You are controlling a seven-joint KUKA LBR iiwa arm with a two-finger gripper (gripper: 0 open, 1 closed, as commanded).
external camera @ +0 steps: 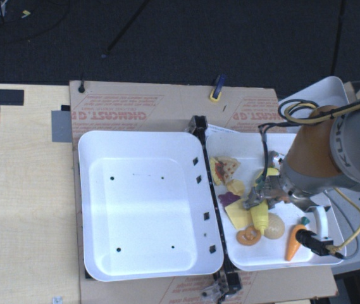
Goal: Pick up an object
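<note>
My gripper (256,197) is low inside the right bin (274,263), reaching in from the right over a pile of toy food. Directly below it lies a yellow oblong piece (260,218), touching or nearly touching the gripper's tip. A yellow wedge (236,215) and a purple piece (228,199) sit just to its left. A pizza-like slice (225,167) lies farther up. A brown pretzel (249,236), a beige round piece (274,226) and an orange carrot (292,246) rest near the front wall.
The left bin (142,201) stands beside the right one, with a black divider clamp (206,189) between them. Both rest on a cardboard sheet (148,106). A black-and-white cable fitting (319,233) lies at the right bin's right end.
</note>
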